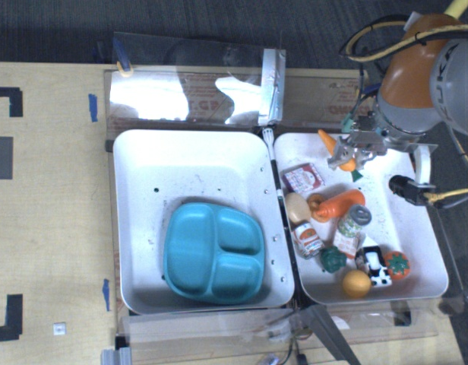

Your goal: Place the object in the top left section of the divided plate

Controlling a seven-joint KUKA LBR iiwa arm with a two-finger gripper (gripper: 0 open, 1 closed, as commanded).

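The blue divided plate [215,253] lies in the left bin [135,166], all its sections bare; the right bin [435,276] holds the loose items, among them a red-and-white packet [301,179], an orange carrot [339,203], a small jar with a grey lid [354,229], a second red-labelled packet [307,239], a green piece [333,260], a yellow-orange ball [356,283], a black-and-white toy [376,268] and a small tomato-like piece [397,265]; the gripper [348,158] hangs over the upper part of the right bin, just above the packet and the carrot; a small orange piece [327,138] shows beside it and a speck of green [357,176] below it, but whether either sits between the fingers is too small to make out, and whether they are spread or pressed together I cannot tell; so the object to be moved is, by my judgement, one of the things in the right bin, none of it yet on the plate; these look like light plastic toys, stiff and smooth, so likely to slip or roll; the carrot would best be taken across its thick middle, the jar across its body below the lid, the flat packets by an edge; round pieces such as the ball could squirt out of a pinch; the top left section is the target.
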